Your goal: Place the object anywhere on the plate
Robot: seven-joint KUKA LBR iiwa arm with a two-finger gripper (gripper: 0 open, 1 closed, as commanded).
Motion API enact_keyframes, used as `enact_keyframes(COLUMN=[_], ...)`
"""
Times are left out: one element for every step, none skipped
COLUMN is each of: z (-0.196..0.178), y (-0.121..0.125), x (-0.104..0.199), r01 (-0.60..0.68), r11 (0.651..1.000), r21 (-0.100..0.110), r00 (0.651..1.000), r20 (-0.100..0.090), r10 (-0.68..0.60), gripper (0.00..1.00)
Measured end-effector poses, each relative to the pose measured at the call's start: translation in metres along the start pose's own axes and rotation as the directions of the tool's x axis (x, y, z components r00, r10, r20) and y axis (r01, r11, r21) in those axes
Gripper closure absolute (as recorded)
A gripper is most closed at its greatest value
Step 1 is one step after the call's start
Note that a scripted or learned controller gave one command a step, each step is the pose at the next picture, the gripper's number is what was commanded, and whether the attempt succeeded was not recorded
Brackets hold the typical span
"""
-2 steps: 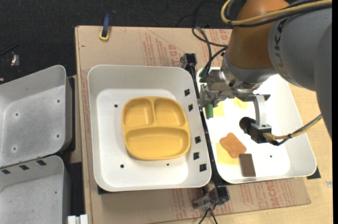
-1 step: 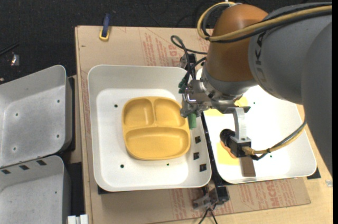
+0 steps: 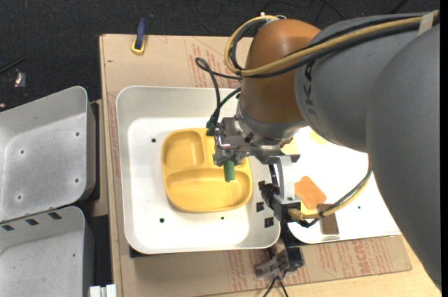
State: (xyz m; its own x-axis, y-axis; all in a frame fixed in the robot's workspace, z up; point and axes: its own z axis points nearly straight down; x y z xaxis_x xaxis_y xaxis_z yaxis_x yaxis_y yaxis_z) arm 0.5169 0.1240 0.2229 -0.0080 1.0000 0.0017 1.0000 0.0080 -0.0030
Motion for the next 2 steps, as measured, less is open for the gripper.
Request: enact_keyframes(z=[0.0024, 0.0022], y=[-0.0146, -0.0134], x=[0.0544, 0.0507], r01=[0.001, -0.007], r11=[1.0, 1.0], r21=[-0.001, -0.002], r00=[1.0, 1.0], r20=[0.0, 0.002], r10=[-0.001, 0.007], gripper=[1.0, 0.0])
